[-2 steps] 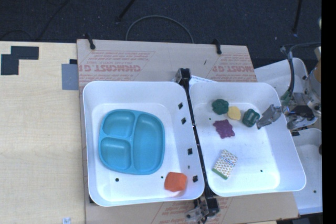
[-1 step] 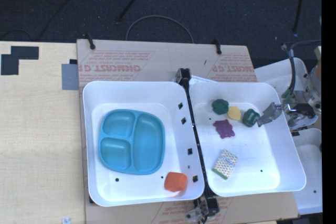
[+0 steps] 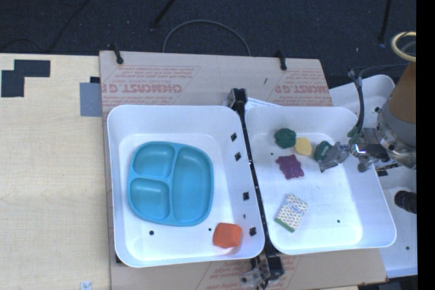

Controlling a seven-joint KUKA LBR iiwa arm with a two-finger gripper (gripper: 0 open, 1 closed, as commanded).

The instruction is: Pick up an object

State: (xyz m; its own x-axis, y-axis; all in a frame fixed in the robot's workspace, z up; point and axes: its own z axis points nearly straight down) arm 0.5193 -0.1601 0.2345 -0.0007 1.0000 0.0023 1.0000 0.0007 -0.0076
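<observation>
As the end effector (image 3: 331,154) sits low in the right bin (image 3: 374,227), finger state unreadable, the yellow piece (image 3: 303,146) lies just left of it, nearest.

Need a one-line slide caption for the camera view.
Gripper reaches into the right bin beside a yellow piece; blue tray and orange block sit in the left bin.

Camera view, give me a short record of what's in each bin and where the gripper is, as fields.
left bin: blue divided plate; orange block near its front right corner
right bin: dark green piece, yellow piece, purple piece, patterned sponge
gripper: low in the right bin, just right of the yellow piece
grasp: cannot tell
</observation>
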